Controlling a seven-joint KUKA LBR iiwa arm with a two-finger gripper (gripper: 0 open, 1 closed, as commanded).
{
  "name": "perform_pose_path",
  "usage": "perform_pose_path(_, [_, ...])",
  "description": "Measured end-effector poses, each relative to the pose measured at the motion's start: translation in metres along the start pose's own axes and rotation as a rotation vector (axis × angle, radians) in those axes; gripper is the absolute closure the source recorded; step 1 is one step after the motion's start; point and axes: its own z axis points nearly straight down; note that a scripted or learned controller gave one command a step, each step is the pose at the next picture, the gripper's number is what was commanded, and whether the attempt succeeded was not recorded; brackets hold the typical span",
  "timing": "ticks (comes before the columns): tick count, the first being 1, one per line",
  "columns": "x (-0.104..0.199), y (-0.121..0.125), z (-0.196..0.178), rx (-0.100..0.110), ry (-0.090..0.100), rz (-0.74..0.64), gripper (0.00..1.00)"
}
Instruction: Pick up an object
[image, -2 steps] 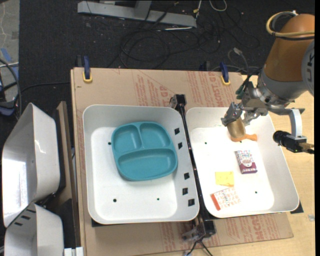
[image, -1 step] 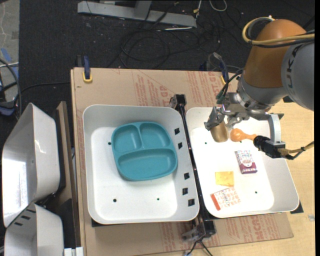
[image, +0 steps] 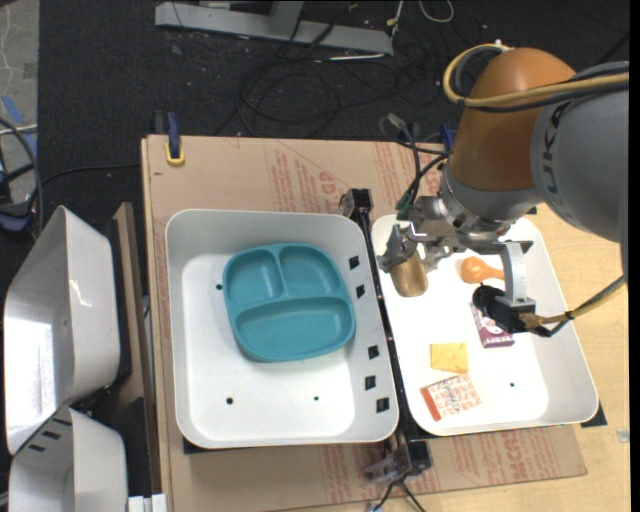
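Arm (image: 560, 110) lettering "UK", red packet (image: 452, 398) print unreadable

Open floor around teal tray (image: 288, 302); right bin (image: 560, 400) crowded beneath arm (image: 520, 130).

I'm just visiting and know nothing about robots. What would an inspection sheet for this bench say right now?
Surface: brown board bearing two shallow white bins, left bin and right bin, side by side.
Job's things: teal divided plate in the left bin; in the right bin, a tan cylinder, orange piece, yellow square, red-and-white packet, dark purple item.
Clutter: yellow-handled clamp at the board's far left corner.
Grippers: gripper over the right bin's far side, beside the tan cylinder; finger state unclear.
Cables: yellow cable looped on the arm; black cables on the floor.
Surroundings: dark floor; white tubs at left.
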Motion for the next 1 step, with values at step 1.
perform_pose_path(1, [0.0519,-0.0135,-0.0029,0.0,0.0,0.0,1.0])
